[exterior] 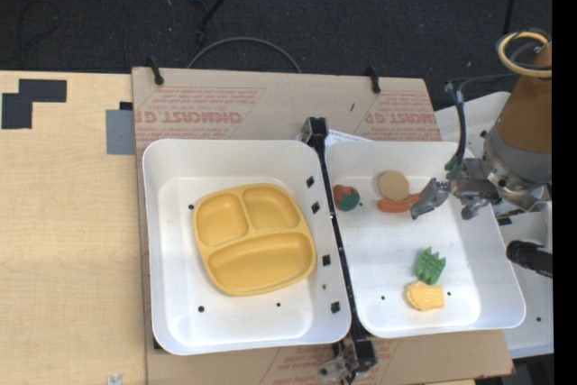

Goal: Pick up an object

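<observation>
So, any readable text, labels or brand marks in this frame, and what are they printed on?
"CHEMCRZT G.P" (roughly): red print, upside down and blurred, on the cardboard sheet behind the left bin.
The same red print, upside down, on the cardboard behind the right bin: too blurred to confirm.
Red print on the cardboard's front edge: unreadable.

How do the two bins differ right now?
The left bin holds one large yellow tray; the right bin holds several small toys, among them a pineapple and a carrot. The pincer hangs over the right bin, not the left. Both are shallow and white.
</observation>
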`<state>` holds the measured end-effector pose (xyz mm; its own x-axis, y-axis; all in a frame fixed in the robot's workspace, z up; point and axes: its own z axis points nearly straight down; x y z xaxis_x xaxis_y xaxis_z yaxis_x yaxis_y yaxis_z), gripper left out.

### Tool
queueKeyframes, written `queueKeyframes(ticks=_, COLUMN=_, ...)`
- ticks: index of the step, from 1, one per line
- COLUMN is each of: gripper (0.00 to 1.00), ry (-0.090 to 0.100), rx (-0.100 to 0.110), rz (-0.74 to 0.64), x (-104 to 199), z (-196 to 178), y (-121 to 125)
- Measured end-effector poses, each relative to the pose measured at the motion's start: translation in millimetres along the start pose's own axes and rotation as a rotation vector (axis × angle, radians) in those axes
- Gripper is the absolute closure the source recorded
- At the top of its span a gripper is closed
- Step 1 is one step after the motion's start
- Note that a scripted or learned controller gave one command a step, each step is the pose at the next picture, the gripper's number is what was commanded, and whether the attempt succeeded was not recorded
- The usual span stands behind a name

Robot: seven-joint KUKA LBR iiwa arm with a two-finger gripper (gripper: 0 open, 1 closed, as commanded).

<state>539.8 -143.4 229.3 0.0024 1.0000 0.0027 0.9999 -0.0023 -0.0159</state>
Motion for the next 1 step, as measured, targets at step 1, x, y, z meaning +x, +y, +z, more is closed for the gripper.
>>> queueKeyframes(ticks=1, gripper=0.00, ry=-0.002, rx=-0.012, rz=-0.003, x=0.4, z=-7.5, y=2.2)
